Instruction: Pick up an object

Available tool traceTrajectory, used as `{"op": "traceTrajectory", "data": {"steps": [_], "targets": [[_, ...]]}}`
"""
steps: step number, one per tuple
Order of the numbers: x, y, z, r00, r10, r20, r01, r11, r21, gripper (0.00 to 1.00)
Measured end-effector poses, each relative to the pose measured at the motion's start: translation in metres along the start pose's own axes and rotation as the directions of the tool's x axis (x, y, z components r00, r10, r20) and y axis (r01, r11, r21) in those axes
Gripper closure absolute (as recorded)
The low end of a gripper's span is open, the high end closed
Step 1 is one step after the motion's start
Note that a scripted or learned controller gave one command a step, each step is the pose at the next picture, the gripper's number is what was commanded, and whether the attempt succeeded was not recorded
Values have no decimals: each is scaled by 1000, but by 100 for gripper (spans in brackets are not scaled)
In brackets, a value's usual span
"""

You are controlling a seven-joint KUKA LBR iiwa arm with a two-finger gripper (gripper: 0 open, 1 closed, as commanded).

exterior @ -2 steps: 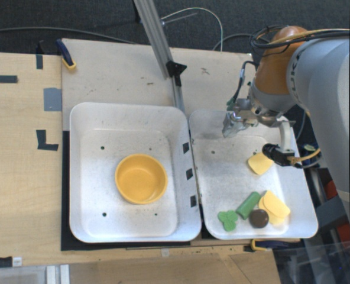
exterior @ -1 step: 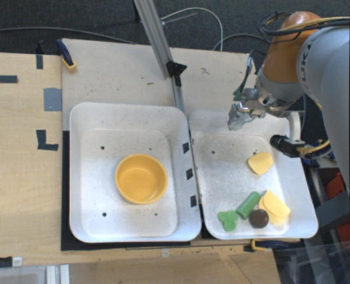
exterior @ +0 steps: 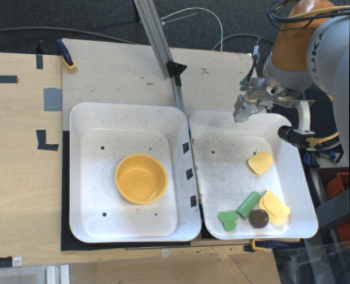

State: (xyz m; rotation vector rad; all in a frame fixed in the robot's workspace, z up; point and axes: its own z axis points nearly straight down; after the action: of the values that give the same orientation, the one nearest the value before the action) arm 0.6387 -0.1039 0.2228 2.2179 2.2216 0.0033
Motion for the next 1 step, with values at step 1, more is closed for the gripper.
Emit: {"op": "traceTrajectory", "data": {"steps": [1], "targets": [[50,7,-5,1000,-5,-2,5,1000,4,100]]}}
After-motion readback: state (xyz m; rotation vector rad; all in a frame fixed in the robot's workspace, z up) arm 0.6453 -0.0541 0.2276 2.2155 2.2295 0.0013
